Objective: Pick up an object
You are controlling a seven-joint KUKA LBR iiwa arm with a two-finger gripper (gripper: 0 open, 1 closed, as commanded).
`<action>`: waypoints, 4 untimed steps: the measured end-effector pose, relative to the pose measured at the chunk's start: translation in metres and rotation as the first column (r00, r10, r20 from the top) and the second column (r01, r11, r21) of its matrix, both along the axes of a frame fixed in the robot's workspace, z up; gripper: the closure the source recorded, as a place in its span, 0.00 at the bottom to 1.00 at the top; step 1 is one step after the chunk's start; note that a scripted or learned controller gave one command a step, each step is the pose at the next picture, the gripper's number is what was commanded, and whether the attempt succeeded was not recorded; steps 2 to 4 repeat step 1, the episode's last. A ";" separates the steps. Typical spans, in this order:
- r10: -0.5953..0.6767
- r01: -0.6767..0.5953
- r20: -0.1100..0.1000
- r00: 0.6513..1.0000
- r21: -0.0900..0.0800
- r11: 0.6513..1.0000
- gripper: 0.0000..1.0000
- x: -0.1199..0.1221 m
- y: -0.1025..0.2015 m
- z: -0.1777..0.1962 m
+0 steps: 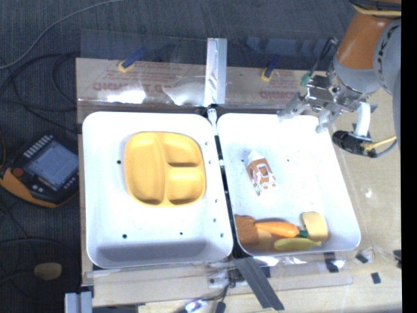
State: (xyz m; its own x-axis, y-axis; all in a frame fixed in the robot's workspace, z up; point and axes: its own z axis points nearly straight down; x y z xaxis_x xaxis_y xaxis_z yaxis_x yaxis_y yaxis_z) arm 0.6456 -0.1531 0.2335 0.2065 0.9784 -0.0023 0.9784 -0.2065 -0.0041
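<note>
My gripper (301,120) hangs over the far right corner of the right bin (339,175), its two fingers spread apart with nothing between them, so it is open. Below it in that bin lies a small white and orange carton (261,175), near the middle. Along the bin's near edge sit a brown piece (245,229), an orange carrot (277,228), a flat yellow-green piece (294,244) and a pale yellow block (315,225). The gripper is well apart from all of them.
The left bin (104,233) holds a yellow divided tray (164,168). A metal divider post (215,70) stands between the bins at the back. A handheld pendant (40,169) lies on the floor to the left. The arm's orange band (365,38) is at the top right.
</note>
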 end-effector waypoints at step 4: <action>0.064 -0.064 0.014 0.998 0.000 0.998 0.00 -0.042 0.018 -0.106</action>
